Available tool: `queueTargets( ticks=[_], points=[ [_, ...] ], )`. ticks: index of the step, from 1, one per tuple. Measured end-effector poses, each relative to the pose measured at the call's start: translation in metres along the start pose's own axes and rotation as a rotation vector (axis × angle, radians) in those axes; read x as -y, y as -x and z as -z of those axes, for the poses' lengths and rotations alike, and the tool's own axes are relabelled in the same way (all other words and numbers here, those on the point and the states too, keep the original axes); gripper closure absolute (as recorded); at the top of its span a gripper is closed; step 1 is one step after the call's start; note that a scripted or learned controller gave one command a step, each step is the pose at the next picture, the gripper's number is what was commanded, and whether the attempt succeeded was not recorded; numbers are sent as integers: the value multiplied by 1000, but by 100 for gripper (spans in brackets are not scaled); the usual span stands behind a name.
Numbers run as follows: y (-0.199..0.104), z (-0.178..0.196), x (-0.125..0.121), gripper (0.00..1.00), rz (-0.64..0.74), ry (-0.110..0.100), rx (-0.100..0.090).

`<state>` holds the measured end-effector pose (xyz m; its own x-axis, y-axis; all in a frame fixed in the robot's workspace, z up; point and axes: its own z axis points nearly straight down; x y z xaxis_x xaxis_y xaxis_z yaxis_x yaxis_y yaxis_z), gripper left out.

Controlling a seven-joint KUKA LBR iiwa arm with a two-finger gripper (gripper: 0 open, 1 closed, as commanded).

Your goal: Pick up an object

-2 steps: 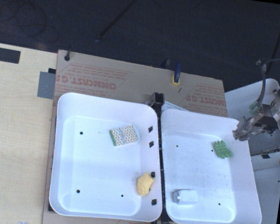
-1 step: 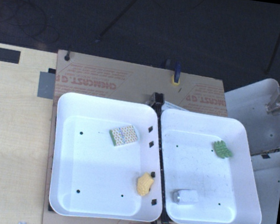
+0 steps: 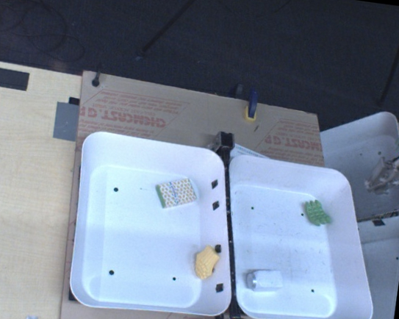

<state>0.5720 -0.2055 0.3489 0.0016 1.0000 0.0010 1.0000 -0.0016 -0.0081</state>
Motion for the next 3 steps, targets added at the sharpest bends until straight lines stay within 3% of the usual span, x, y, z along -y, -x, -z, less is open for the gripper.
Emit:
queueTargets(
  ticks=[2,3],
  points=[
    [-58,-41,35,100,4,1,-1],
    [-89,-26,59,100,4,5,-1]
  ],
)
